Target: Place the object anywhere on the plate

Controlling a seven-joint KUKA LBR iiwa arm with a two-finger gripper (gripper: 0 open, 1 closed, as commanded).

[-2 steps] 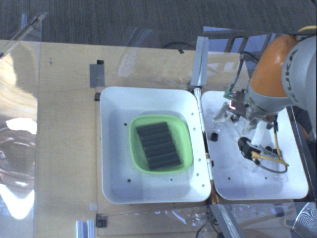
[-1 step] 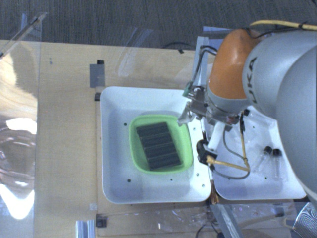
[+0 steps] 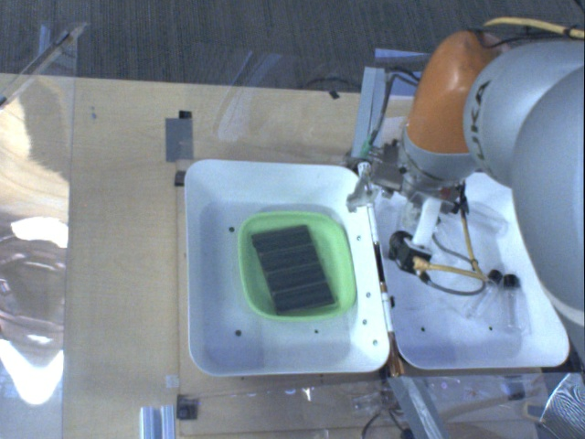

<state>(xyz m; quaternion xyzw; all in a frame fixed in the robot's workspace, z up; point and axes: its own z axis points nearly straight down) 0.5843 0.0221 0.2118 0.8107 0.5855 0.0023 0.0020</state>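
Note:
A green square plate [image 3: 249,245] sits in the middle of the left white bin [image 3: 210,337]. A dark grey ribbed block [image 3: 292,269] lies flat on the plate, slightly askew. My gripper [image 3: 364,187] hangs under the grey and orange wrist, over the divide between the two bins near their far edge. It stands up and to the right of the plate, apart from the block, and nothing shows in its grasp.
The right white bin [image 3: 475,346] lies under the arm, whose bulk hides much of it. The bins' shared rims [image 3: 382,291] run just right of the plate. A light wooden bench [image 3: 110,245] surrounds the bins.

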